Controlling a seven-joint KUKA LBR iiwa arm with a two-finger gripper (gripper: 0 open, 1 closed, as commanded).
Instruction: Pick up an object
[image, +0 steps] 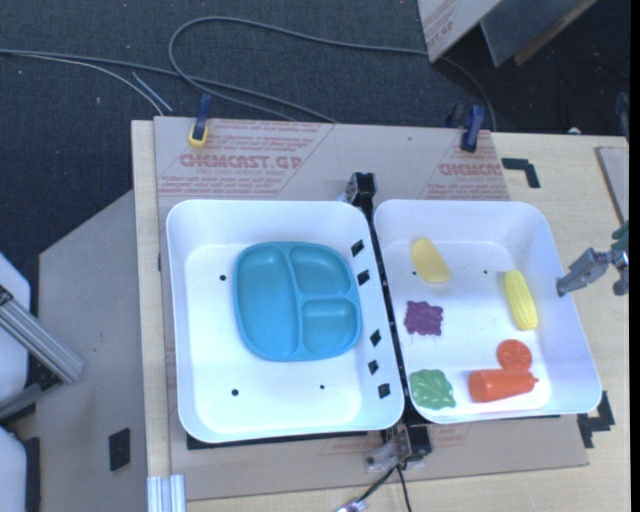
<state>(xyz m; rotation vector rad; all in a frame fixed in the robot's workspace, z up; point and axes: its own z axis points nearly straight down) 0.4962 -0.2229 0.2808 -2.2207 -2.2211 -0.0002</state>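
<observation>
White plastic is what you see most: two shallow bins sit side by side on the worktop (300, 165). In the left bin (190, 300) a blue divided plate (297, 300) lies flat near the middle. The right bin (560, 300) holds the loose pieces you can choose from: a yellow piece (431, 260) near its far edge, a corn cob (520, 299) towards its right edge, purple grapes (423, 318) by its left wall, a green leafy piece (432, 389) in its near left corner, and a red tomato (514, 354) touching an orange-red carrot-like piece (498, 384) by its near edge. Your gripper (580, 272) is at the right bin's right rim, level with the corn cob but apart from it. Nothing sits in the gripper, and you cannot tell how its tips are set.
</observation>
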